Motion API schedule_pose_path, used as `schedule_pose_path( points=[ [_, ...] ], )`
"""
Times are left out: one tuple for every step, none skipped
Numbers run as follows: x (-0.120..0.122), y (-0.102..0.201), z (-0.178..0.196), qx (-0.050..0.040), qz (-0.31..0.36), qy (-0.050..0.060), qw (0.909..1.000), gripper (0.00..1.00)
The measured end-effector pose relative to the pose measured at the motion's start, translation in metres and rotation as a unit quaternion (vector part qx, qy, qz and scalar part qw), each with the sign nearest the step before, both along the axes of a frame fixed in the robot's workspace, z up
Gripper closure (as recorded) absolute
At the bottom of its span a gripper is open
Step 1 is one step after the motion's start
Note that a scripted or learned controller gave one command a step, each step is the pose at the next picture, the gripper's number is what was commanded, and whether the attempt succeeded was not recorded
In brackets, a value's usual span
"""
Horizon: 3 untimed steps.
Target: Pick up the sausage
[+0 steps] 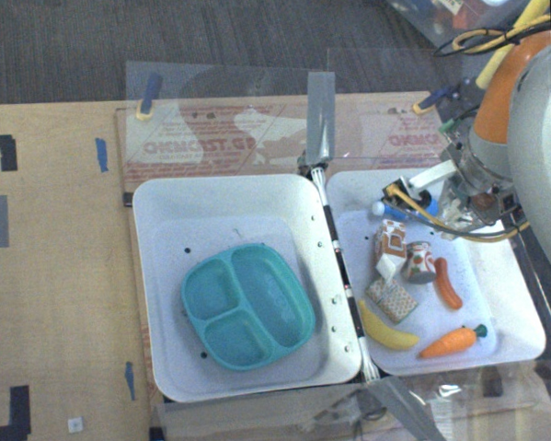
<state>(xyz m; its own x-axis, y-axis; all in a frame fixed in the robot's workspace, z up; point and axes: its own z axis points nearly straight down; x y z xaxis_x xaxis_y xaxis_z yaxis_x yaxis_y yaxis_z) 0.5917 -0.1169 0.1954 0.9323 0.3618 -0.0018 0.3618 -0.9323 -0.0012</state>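
Note:
The sausage [446,283], a short red-orange link, lies in the right bin [514,290] just right of centre, next to a small grey and red can [418,263]. My gripper [465,207] hangs over the back of that bin, above and slightly right of the sausage and apart from it. Cables and wrist hardware hide the gripper's tips. Nothing shows held in it.
The right bin also holds a brown and white box [390,240], a checked waffle piece [392,299], a banana [388,330] and a carrot [449,342] near the front. A teal divided plate [248,306] sits in the left bin [165,230].

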Motion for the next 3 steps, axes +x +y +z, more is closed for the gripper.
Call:
schedule_pose_path(
  points=[
    [-0.049,-0.082,0.006,0.0013,0.125,0.001,0.9922,1.0],
    [-0.003,-0.042,0.029,-0.0004,-0.045,0.0,0.999,1.0],
    [-0.106,-0.081,-0.03,0.001,0.037,0.001,0.9993,1.0]
  ],
)
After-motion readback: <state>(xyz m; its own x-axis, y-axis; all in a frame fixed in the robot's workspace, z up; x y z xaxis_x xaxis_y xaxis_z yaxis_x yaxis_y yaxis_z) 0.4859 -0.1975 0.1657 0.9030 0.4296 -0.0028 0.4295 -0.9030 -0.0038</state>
